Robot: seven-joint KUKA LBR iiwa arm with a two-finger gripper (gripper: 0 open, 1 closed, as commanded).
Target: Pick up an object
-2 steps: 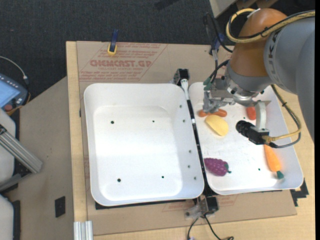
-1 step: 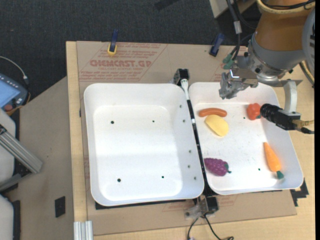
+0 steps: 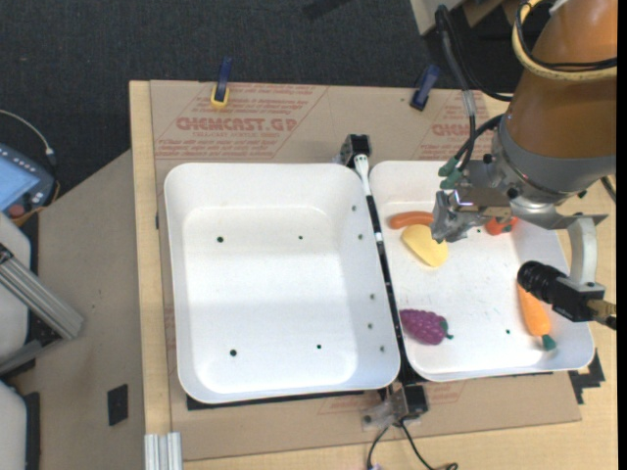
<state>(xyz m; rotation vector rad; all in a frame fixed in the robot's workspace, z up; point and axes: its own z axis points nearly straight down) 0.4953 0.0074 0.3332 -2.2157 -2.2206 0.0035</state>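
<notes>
Here's your claw (image 3: 449,228), low in the right bin (image 3: 490,358), poised right at the upper edge of a yellow wedge (image 3: 427,252). Spread or pressed together? You can't tell from up here, because the wrist hides it. Nothing shows as pinched, so don't count anything as held.

That yellow wedge looks like your likeliest target. It lies flat near the bin's left wall, just below an orange sausage (image 3: 407,220), and the two are so close you can't say whether they touch. My read is that it's a toy food piece: light, fairly stiff and smooth-skinned, so it may skid along the bin floor or squirt out under a squeeze. Take it across the narrower width near its middle, not at the rounded end, and keep off the sausage.

You've got other options. Purple grapes (image 3: 424,326) sit well apart toward the front of the bin, bumpy and probably easier to bite. A carrot (image 3: 535,313) lies by the right wall, and a small red piece (image 3: 501,225) is just beside the claw on its far side.
</notes>
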